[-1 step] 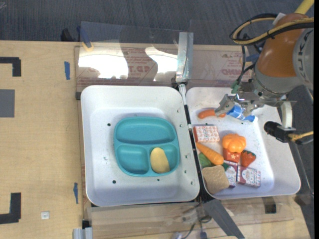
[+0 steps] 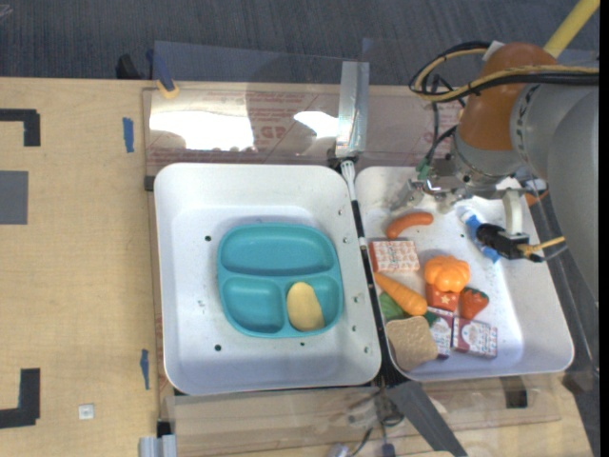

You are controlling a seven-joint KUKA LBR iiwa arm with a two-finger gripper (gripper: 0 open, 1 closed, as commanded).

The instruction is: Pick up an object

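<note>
My gripper [image 2: 430,185] hangs over the far end of the right bin [image 2: 542,336], just above and right of an orange-red sausage [image 2: 409,224]; nothing shows between its fingers. Toy foods fill the bin below it: a pink wafer pack [image 2: 395,255], a carrot [image 2: 402,293], an orange bell pepper [image 2: 447,274], a red strawberry [image 2: 473,302], a bread slice [image 2: 411,341] and small cartons [image 2: 468,335]. The grey arm with its orange band [image 2: 495,112] reaches in from the upper right.
The left bin [image 2: 181,255] holds a teal divided plate [image 2: 271,250] with a yellow potato [image 2: 304,306] in its near right compartment. A metal divider [image 2: 352,112] stands behind the two bins. Wooden bench surface lies to the left.
</note>
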